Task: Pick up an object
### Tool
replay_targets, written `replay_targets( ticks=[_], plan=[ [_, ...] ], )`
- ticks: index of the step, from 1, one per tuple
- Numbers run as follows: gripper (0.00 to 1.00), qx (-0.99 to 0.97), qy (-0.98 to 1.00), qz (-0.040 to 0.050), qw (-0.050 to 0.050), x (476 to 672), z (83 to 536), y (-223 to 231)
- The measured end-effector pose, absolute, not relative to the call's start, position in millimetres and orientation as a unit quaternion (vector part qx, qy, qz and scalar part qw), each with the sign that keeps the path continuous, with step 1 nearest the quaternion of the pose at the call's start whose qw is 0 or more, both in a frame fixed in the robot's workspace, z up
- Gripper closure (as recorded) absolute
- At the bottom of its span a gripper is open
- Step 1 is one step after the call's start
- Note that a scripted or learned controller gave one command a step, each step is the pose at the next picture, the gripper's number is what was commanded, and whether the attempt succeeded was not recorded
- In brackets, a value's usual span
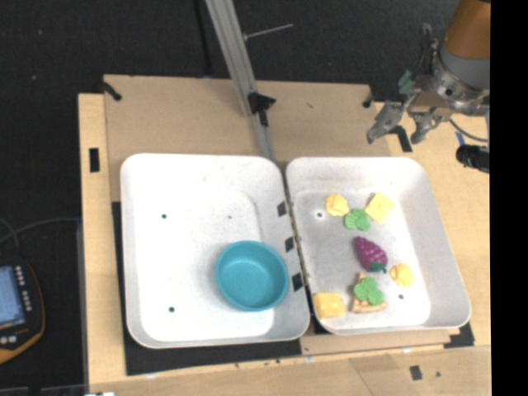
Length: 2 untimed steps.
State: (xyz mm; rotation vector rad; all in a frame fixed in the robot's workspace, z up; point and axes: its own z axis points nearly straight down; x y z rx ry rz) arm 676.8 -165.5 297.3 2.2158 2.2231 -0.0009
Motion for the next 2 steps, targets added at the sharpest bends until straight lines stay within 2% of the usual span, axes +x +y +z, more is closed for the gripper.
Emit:
replay_targets(
  ticks=[1, 2],
  plan=[
    [0.0, 0.706, 0.708, -0.0009, 0.002, 676.6, 297.4, -166.1],
    [0.0, 0.707, 0.707, -0.002, -0.001, 666.8, 244.7, -162.8]
  ],
)
